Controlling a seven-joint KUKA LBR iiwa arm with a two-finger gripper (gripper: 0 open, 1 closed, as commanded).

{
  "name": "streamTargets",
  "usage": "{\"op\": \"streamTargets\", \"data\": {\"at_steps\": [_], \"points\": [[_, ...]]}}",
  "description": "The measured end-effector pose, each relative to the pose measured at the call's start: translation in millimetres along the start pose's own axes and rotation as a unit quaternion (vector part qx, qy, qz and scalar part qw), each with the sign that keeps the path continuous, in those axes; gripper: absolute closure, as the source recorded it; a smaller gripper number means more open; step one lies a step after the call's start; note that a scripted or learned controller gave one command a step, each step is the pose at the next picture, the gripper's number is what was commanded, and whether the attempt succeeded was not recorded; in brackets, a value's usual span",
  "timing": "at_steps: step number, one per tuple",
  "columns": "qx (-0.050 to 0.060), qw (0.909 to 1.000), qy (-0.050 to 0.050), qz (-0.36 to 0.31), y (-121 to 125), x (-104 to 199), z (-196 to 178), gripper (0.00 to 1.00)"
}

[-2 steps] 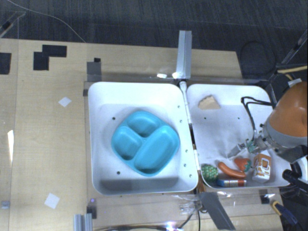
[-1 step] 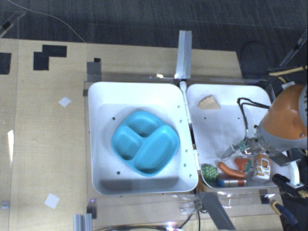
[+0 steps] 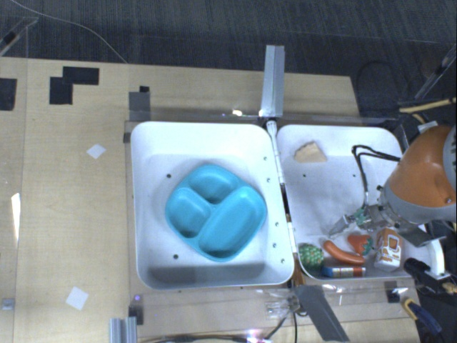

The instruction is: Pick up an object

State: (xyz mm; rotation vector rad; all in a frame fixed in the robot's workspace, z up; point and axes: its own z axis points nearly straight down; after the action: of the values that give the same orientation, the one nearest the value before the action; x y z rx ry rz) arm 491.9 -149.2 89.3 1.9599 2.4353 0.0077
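While the arm reaches in from the right, the scene reads as follows.

Bench: a light wooden bench [image 3: 64, 191] bears two shallow white bins side by side, with a metal post [image 3: 272, 81] standing at the far end of the seam between them.

Left bin: the left bin [image 3: 153, 156] holds one blue divided tray [image 3: 216, 211], which has three compartments and lies near the middle of the bin floor.

Right bin: the right bin [image 3: 321, 191] holds several small things. A pale tan piece [image 3: 309, 151] lies alone near its far edge, well apart from the others.

Near corner of the right bin: a green bumpy ball [image 3: 310, 254] lies at the front wall, just beside an orange sausage-shaped toy [image 3: 343, 251]. A marker with a blue end [image 3: 341, 270] lies along the front wall, under these two. A red piece [image 3: 358, 243] and a small carton with an orange and white label [image 3: 389, 247] lie a little more to the right.

Arm: the grey arm with its orange band [image 3: 426, 168] hangs over the right side of the right bin; a black cable [image 3: 360, 164] loops beside it.

Gripper: the gripper [image 3: 350, 222] points toward the left, low over the bin floor, just above the group of toys. Its two metal fingers [image 3: 338, 226] are spread a little, and nothing sits between them.
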Motion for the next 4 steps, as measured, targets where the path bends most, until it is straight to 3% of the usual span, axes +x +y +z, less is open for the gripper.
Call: {"op": "streamTargets", "data": {"at_steps": [1,2,3,4], "points": [[-0.002,0.9841,0.0,-0.178,1,-3,0,0.0],[0.005,0.9767,0.006,-0.215,-9,-25,-2,0.0],[0.004,0.9738,0.005,-0.228,-2,-3,-88,0.0],[0.002,0.9917,0.004,-0.129,-5,-35,1,0.0]]}}
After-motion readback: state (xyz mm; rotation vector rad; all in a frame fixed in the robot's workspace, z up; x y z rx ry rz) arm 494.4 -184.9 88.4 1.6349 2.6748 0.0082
